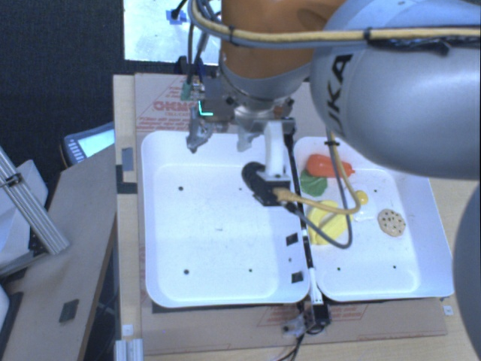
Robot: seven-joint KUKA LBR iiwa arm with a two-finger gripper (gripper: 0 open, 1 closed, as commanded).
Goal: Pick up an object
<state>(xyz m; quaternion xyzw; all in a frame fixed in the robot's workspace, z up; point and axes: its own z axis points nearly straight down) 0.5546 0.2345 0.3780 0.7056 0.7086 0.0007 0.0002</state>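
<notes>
Camera view: you are looking down at a slant on two white bins set side by side.
Arm: it comes in from your right and fills the top of the view, grey, with the orange band above the wrist.
Hand: it hangs over the far edge of the left bin, near the wall the two bins share.
Hand state: spread. You can see the two fingers standing apart, with bare white bin showing between them.
Left bin: its white floor carries a few small dark dots.
Right bin: this is where you will find the objects, all in its far half and well apart from the hand.
Red piece: it lies at the far left of the right bin, touching the green piece.
Green piece: it sits just in front of the red one, close to the shared wall.
Yellow piece: it lies nearer to you than the green piece, partly crossed by the robot's yellow cable. You cannot tell its shape.
Cookie: round, pale brown and speckled, it lies flat to the right of the yellow piece, apart from the others.
Cardboard: a brown sheet with red print lies under both bins.
</notes>
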